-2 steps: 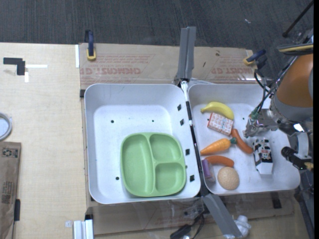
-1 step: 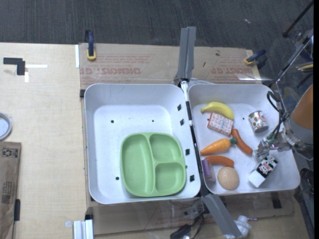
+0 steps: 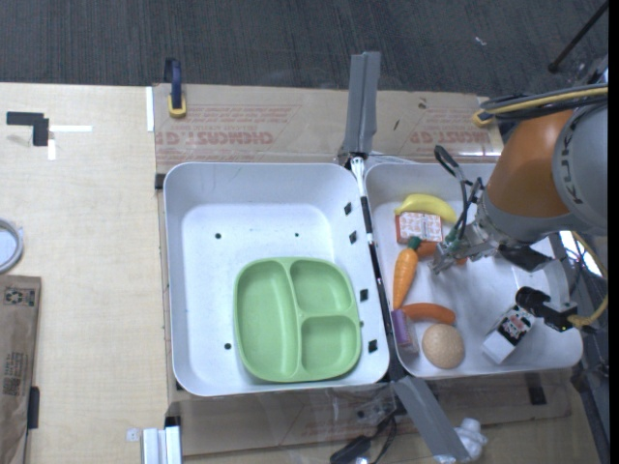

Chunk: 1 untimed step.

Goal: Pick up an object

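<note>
The right bin (image 3: 542,356) holds a yellow banana (image 3: 430,204), a red and white box (image 3: 419,226), an orange carrot (image 3: 404,271), a smaller orange piece (image 3: 427,311), a beige egg-shaped thing (image 3: 443,345), a purple stick (image 3: 399,327) and a white bottle (image 3: 508,332). My gripper (image 3: 453,250) reaches down into this bin from the right. It sits just right of the carrot's green top and below the box, low over the bin floor. I see nothing held in it.
The left bin (image 3: 193,259) bears a green divided plate (image 3: 298,317). A grey bar (image 3: 363,104) stands behind the wall between the bins. The arm's orange band (image 3: 527,167) hangs over the right bin's far right side. Cables (image 3: 580,298) run along its right edge.
</note>
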Tool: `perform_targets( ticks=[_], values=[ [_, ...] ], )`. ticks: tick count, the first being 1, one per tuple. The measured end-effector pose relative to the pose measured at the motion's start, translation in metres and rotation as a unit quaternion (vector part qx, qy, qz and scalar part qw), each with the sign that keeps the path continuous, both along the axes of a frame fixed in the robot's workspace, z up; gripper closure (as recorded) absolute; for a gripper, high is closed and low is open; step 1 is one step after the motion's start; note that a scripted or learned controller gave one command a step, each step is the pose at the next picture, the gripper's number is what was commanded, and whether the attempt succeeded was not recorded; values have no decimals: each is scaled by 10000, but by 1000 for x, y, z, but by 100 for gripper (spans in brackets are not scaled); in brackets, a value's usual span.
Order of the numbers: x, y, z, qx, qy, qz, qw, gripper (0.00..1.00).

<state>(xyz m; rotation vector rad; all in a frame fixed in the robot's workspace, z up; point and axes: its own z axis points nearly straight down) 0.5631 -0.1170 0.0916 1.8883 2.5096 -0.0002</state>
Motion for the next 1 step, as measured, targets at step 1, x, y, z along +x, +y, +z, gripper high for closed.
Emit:
perform_targets(
  ticks=[1],
  values=[
    [24,9,0,1,4,888,9960,0]
  ],
)
